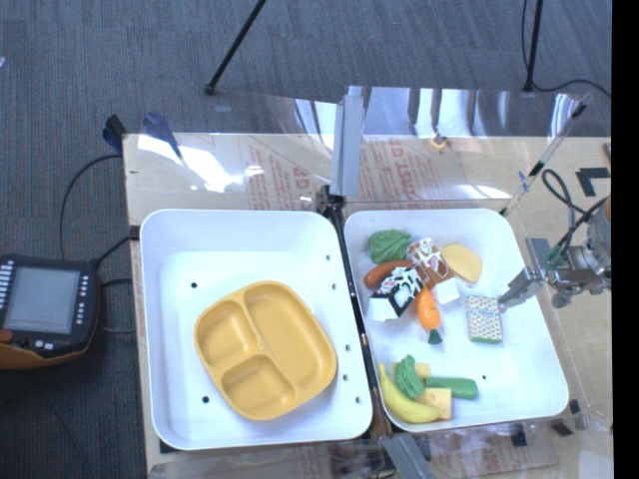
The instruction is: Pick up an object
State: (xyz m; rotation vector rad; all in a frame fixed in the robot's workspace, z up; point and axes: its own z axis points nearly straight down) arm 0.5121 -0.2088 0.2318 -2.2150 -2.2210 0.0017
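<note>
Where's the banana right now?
The banana lies in the right bin, at its near-left corner, curving under a green toy and a yellow block.

Two bins sit side by side on the desk (200, 173). The left bin (170, 267) has just a divided tray (265, 349) in it, roughly centered. The right bin (519, 367) holds all the small stuff: a leafy piece (388, 243) at the back, a sausage (383, 272) in front of it, a carrot (428, 310) near the middle, a patterned pouch (483, 318) to its right. At the front edge, a banana (403, 401) with a pepper-ish thing (408, 375) on top. The gripper (519, 289) hangs at the bin's right rim. A handheld pendant (45, 305) sits off to the left, on the floor.
</note>
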